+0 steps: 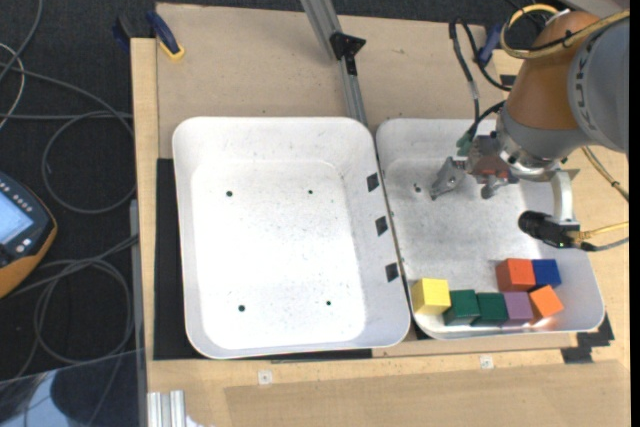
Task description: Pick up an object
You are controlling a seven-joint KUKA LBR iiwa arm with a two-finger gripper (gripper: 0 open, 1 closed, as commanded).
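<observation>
Blocks (490, 295), a whole huddle of them, sat in the near corner of the right bin (420, 165), and any one of them could have been our target. In the camera view we counted a yellow block (432, 294) at the left end of the row, two dark green blocks (477, 307) next to it, a purple block (518, 306), an orange block (546, 300), and behind those a red block (518, 272) touching a blue block (546, 271). They were packed tight, faces against faces, hard up by the bin's near rim.

The gripper (466, 177) hung over the far half of that same bin, well apart from the cluster, with its fingers spread wide and nothing between them. The arm (560, 85) reached in from the right, its orange band plain above the wrist. The left bin (270, 235) lay alongside, white and speckled.

We judged the pick was not yet begun. The trouble ahead, as we saw it, was the crowding: a finger coming down among touching blocks could land on top of a neighbour, or shove the row against the wall instead of straddling one piece. The yellow block looked the safest choice to us, since its left side stood free. A descent from the present spot would have closed on bare bin floor
</observation>
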